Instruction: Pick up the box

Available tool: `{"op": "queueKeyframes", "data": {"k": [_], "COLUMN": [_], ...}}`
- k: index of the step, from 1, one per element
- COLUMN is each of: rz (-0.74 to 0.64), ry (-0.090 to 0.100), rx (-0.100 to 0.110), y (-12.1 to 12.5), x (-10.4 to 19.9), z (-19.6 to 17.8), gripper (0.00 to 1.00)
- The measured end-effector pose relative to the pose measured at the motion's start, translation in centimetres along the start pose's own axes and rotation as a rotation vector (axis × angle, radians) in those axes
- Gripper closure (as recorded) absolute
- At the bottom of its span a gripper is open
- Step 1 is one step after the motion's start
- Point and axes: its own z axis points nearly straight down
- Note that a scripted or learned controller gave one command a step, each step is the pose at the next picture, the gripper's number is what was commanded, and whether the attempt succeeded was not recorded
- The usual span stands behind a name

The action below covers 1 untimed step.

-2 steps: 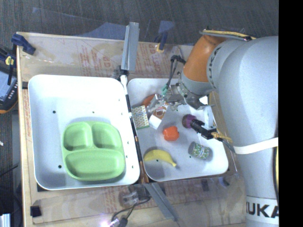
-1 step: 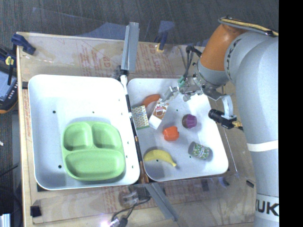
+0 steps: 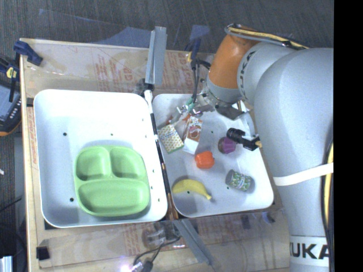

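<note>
Two shallow white bins are carried side by side on the wooden desk [image 3: 85, 67]: the left bin [image 3: 51, 112] and the right bin [image 3: 258, 200].

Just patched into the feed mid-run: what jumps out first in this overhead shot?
The big grey arm with its orange band fills the right side, its claw low over the far end of the right bin, above a small box. The left bin holds a bright green divided tray. In the right bin also lie a banana, an orange ball-like item and a purple object.
</note>
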Motion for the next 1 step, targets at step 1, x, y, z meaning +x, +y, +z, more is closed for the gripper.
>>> {"op": "queueKeyframes", "data": {"k": [1], "rz": [-0.007], "ry": [0.011], "rx": [0.002], "y": [0.21], "x": [0.51], "z": [-0.90], "gripper": [1.00]}}
